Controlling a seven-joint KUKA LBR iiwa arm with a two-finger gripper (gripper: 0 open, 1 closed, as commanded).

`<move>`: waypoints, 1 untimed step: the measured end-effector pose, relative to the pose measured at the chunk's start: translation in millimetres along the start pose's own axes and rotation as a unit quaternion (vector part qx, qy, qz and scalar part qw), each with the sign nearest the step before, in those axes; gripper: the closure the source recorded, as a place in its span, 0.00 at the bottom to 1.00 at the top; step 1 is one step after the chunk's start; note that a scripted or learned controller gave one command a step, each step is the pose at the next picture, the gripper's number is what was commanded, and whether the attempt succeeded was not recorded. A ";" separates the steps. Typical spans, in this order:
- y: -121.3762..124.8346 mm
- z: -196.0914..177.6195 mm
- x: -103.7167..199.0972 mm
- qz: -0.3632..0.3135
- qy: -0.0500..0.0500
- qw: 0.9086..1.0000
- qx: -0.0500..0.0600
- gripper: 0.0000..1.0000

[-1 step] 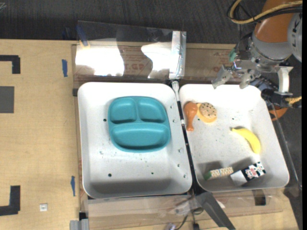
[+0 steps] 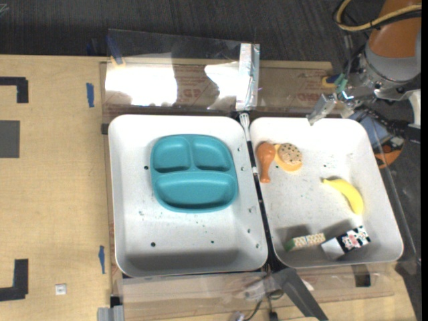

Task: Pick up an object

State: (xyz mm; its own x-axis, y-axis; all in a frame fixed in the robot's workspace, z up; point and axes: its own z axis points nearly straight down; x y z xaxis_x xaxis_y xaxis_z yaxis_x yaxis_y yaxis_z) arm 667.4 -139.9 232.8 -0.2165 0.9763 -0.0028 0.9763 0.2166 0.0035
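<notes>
Two white bins sit side by side on the bench. The left bin (image 2: pixel 127 199) holds a teal divided tray (image 2: pixel 194 172); the right bin (image 2: pixel 381 199) holds the loose objects.

The arm (image 2: pixel 394 39), grey with an orange band, enters at the upper right, with yellow cable (image 2: pixel 354 5) looped above it. The gripper (image 2: pixel 319 114) hangs at the far rim of the right bin, near its upper right corner. Its tips are small and blurred against the rim, so whether they stand apart or together cannot be told; nothing is seen between them.

Candidate objects, placed relative to the gripper:
- Cookie (image 2: pixel 289 156), round and speckled: below and slightly left of the gripper, the nearest item but apart from it.
- Drumstick (image 2: pixel 266 159), orange: just left of the cookie and touching it, beside the wall between the bins.
- Banana (image 2: pixel 346 194), yellow: below and slightly right of the gripper, well apart, on the bin floor.
- Bar (image 2: pixel 307 241), a small flat packet: far below the gripper, near the front wall.
- Box (image 2: pixel 348 241), white with a black-and-white pattern: far below and to the right, just beside the bar.

A clear plastic sheet (image 2: pixel 180 79) lies behind the left bin, left of the gripper. Blue tape marks (image 2: pixel 89 93) sit on the cardboard surface farther left.
</notes>
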 end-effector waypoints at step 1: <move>-25.0 144.1 -32.7 0.016 -0.001 1.000 -0.002 0.00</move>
State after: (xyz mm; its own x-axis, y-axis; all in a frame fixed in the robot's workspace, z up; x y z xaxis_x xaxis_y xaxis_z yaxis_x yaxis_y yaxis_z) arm 650.6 -177.6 88.7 -0.1861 0.9825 -0.0039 0.9825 0.1861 0.0077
